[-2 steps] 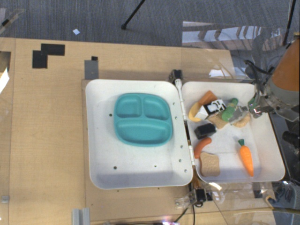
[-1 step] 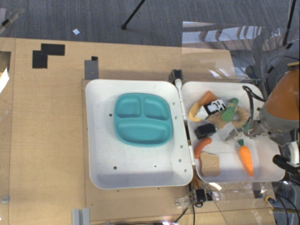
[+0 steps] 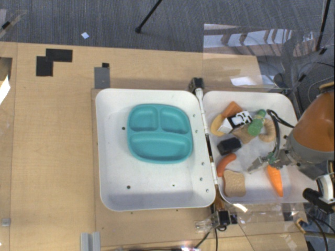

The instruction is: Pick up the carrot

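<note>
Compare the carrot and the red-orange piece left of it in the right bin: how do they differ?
The carrot is a straight, tapered cone with green at its top; the red-orange piece is shorter, curved and has no green. The carrot lies right under the pincer; the red-orange piece lies apart, near the bread slice. Both rest in the right bin.

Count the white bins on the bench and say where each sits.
2. The left bin holds a teal divided plate. The right bin holds the carrot and other toy food, with the gripper above the carrot.
</note>
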`<action>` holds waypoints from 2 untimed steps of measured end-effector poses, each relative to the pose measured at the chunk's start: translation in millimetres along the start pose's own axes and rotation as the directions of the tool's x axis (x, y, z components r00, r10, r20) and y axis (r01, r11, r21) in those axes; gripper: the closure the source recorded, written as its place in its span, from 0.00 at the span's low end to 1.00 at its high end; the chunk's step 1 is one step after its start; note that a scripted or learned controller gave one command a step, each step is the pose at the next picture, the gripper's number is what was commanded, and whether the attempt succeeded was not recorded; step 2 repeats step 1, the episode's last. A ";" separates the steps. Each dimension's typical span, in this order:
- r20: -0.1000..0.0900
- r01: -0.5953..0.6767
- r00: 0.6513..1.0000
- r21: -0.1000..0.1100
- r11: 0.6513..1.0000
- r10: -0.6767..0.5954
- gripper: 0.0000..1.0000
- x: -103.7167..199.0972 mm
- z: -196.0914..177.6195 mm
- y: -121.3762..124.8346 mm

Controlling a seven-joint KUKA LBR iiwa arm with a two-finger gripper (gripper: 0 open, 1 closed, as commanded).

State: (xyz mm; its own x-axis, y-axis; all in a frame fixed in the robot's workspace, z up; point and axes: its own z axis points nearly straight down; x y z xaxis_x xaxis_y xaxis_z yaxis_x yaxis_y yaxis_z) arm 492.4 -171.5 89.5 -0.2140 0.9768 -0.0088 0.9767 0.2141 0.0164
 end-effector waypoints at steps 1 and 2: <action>0.000 0.003 1.000 -0.008 1.000 -0.003 1.00 0.5 -11.8 4.5; 0.000 0.003 1.000 -0.008 1.000 -0.003 1.00 0.5 -11.8 4.5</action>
